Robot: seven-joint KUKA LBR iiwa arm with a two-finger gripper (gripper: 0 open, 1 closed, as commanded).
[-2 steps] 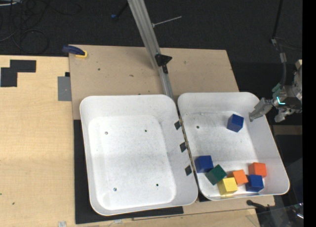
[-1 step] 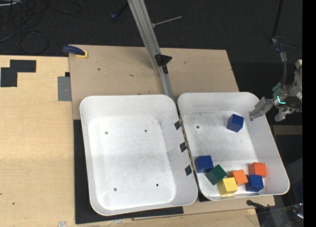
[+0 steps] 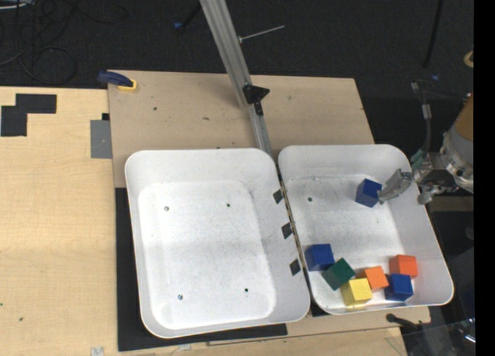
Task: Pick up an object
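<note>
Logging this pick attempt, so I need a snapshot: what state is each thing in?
gripper: low over the right bin, touching the lone blue cube
lone blue cube: in the right bin, apart from the others
right bin: holds a cluster of cubes at its near edge
left bin: upright

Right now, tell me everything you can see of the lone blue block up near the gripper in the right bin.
The blue block is a small, matte cube, apparently foam or plastic. It sits tilted, in the upper part of the right bin, well apart from the cluster of colored blocks at the bin's lower edge. The gripper comes in from the right, and one grey finger tip meets the block's right side. Whether the block is lifted or resting on the floor I cannot tell.
</note>
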